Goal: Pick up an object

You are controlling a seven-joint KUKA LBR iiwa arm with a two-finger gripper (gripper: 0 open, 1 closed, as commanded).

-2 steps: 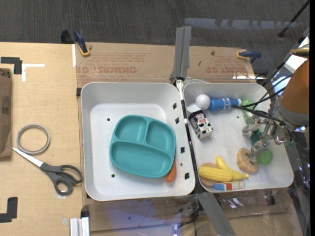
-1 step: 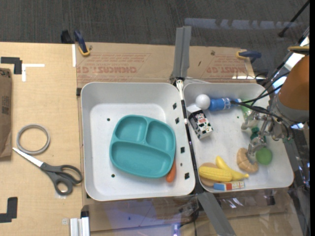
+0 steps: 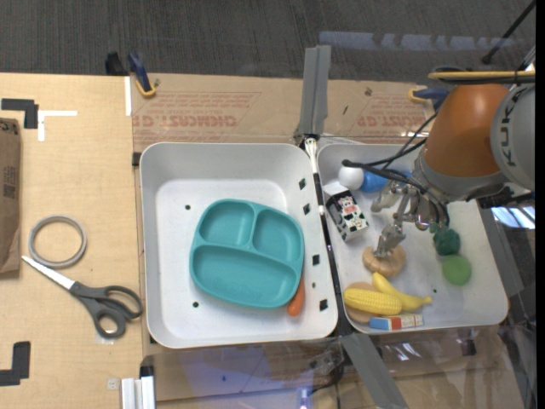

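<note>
My gripper (image 3: 391, 244) reaches down into the right bin (image 3: 485, 313), its tip just over a tan round piece (image 3: 383, 263). Whether it touches that piece I cannot tell. Around it lie a black-and-white box (image 3: 347, 213), a white and blue item (image 3: 356, 176), a dark green piece (image 3: 446, 242) and a green lime (image 3: 457, 269). Nearer the front edge are a corn cob (image 3: 368, 299), a banana (image 3: 402, 295) and a small red, white and blue box (image 3: 397, 321).
The left bin (image 3: 170, 186) holds a teal divided plate (image 3: 247, 254) with an orange carrot (image 3: 296, 300) at its right edge. On the bench to the left lie scissors (image 3: 94, 297), a tape roll (image 3: 57, 239) and a brown bag (image 3: 8, 196).
</note>
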